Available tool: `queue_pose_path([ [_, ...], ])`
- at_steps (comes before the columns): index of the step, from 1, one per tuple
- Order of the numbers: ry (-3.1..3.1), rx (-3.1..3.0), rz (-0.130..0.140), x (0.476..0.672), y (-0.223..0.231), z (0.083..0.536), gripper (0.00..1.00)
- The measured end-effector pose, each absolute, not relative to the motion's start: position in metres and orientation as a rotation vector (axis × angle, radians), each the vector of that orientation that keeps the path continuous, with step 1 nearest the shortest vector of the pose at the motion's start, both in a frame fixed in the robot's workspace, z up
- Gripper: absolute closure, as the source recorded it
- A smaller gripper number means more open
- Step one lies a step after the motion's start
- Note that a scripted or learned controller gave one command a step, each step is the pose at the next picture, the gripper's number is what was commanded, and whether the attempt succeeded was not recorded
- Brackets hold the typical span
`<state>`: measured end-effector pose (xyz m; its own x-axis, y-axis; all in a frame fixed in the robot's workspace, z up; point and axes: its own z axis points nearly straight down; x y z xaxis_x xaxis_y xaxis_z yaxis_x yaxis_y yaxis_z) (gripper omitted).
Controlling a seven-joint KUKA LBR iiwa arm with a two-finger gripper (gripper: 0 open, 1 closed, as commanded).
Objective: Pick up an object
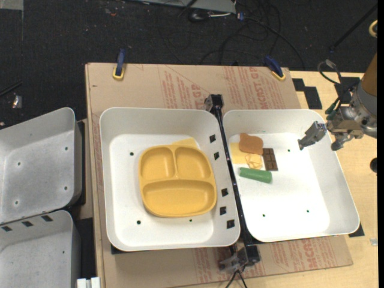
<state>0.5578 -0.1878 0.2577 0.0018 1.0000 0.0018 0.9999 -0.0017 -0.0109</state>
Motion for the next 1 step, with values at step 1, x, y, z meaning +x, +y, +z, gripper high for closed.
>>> queue_pose_path([
  [1,-2.223,-2.221,0.001,0.5601,-0.1874,0.2638,0.00],
])
